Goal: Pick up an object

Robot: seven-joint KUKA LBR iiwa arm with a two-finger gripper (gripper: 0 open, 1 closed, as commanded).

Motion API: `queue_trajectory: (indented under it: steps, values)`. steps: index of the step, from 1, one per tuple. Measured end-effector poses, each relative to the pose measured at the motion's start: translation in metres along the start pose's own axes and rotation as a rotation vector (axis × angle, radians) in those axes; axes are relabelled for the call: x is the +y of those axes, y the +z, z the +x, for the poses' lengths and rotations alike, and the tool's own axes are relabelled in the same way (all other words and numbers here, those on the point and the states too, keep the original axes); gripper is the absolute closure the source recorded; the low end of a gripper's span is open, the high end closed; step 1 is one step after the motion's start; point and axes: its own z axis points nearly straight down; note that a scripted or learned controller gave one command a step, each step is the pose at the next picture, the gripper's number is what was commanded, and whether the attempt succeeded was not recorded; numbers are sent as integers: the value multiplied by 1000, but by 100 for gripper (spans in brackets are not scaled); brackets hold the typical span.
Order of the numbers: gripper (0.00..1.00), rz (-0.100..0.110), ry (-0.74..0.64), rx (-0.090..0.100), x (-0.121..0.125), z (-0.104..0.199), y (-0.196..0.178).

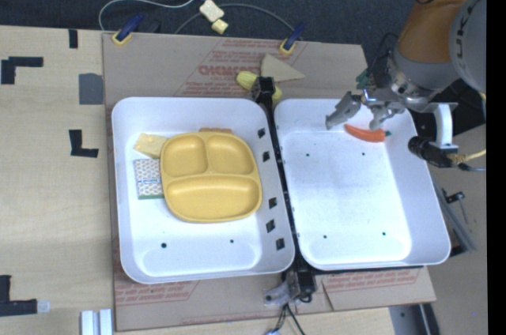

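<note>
A small orange-red carrot-shaped piece point(365, 133) lies near the back right corner of the right bin point(356, 246). My gripper point(360, 114) hovers over that corner, open, one finger point(341, 111) to the left of the piece and the other point(382, 115) just above its right end. Nothing is held between them. In the left bin point(142, 254) a yellow divided plate point(210, 176) lies flat, with a pale yellow wedge point(148, 143) and a small patterned card point(147, 177) tucked at its left side.
The grey arm with its orange band point(437, 9) comes in from the upper right. Black clips point(273, 191) run along the seam between the bins. Behind the bins on the cardboard lie a yellow item point(247, 78), a tan wedge point(282, 69) and cables.
</note>
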Motion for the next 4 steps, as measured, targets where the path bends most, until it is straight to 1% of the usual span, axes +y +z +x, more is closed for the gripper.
queue_trajectory:
  steps: [1, 2, 3, 4]
  values:
    - [0, 2, 4, -3, 35, -58, 66]
    - [0, -13, -2, -2, 55, -62, 122]
    - [0, -17, -3, 3, 34, -78, 131]
    - [0, -5, -4, -3, 24, -20, 137]
